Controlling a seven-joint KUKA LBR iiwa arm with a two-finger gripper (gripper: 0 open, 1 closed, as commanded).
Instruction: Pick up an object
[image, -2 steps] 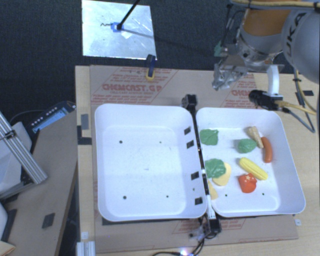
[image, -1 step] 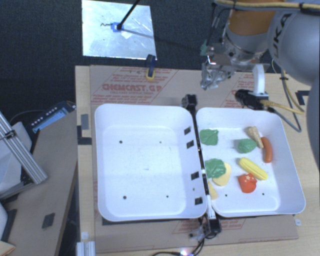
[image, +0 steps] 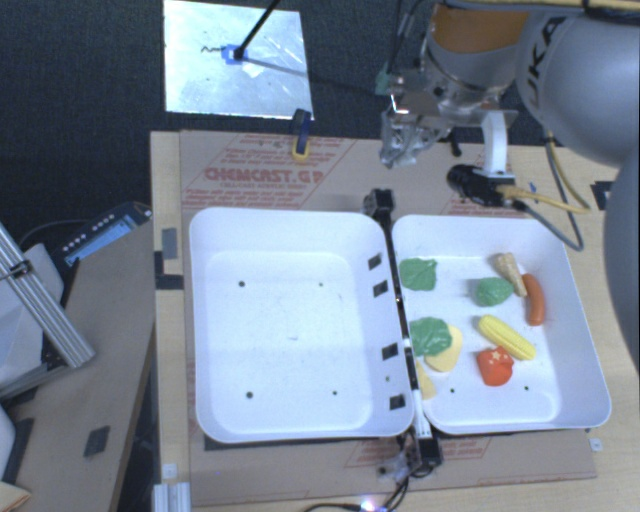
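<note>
My gripper (image: 403, 150) hangs high above the bench, over the cardboard behind the seam between the two bins, with nothing visible between its fingers. The right bin (image: 570, 400) holds several toy foods: a green leaf (image: 418, 273), a green lump (image: 492, 291), a tan cone (image: 508, 271), an orange sausage (image: 535, 299), a yellow corn cob (image: 506, 337), a red tomato-like piece (image: 495, 366), and another green leaf (image: 429, 334) lying on a yellow piece (image: 446, 355). All lie well below and in front of the gripper.
The left bin (image: 285, 330) sits beside the right one, joined by a black clip strip (image: 392, 300). A silvery sheet (image: 240, 58) lies at the back. A yellow-blue clamp (image: 300, 135) stands on the cardboard. Cables (image: 545, 200) trail behind the right bin.
</note>
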